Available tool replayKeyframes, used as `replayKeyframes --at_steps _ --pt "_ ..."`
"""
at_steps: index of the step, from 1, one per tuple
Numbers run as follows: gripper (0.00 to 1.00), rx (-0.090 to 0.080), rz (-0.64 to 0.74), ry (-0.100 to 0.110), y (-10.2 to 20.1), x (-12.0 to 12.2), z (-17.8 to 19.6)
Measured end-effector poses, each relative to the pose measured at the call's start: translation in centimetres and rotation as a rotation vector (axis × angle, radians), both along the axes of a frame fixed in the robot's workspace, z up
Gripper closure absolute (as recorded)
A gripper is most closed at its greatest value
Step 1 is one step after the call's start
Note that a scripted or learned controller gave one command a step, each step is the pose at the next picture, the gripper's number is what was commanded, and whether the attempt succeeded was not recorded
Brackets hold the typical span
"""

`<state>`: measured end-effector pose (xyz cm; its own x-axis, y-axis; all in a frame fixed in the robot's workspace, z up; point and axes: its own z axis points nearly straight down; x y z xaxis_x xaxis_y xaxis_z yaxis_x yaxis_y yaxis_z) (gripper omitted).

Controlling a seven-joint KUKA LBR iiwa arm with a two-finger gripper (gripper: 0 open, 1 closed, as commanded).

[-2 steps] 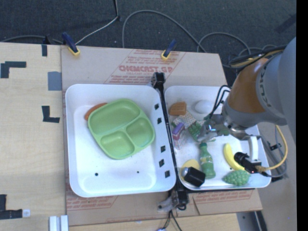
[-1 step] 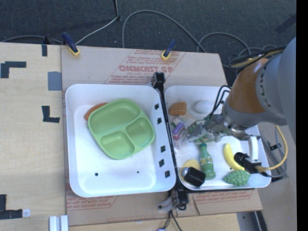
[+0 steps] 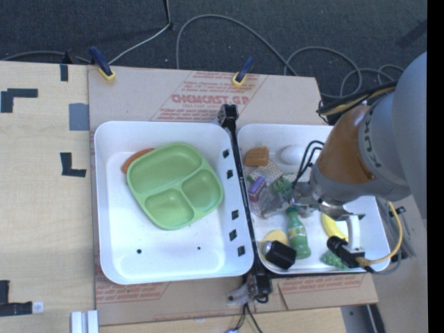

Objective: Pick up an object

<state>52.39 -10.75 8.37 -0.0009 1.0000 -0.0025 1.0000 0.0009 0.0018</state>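
The right bin (image 3: 379,250) holds a heap of small things: a brown block (image 3: 256,157), a white egg-shaped piece (image 3: 292,155), a purple item (image 3: 256,185), a green bottle (image 3: 297,232), a yellow banana (image 3: 333,225), a black cylinder (image 3: 281,254) on a yellow disc (image 3: 273,238), and a green piece (image 3: 333,259). My gripper (image 3: 295,201) reaches down into the middle of this heap, just above the green bottle's top and beside a crumpled clear and green item (image 3: 276,191). The arm's wrist hides its tips.
The left bin (image 3: 111,186) holds a green divided plate (image 3: 175,184) lying over an orange item (image 3: 133,159). A black divider with clips (image 3: 236,186) runs between the bins. Cables (image 3: 208,26) lie on the dark floor behind the cardboard base.
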Motion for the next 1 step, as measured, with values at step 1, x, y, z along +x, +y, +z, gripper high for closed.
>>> replayKeyframes --at_steps 1 --pt "1.0 0.0 0.0 0.003 -0.05 0.07 0.69"
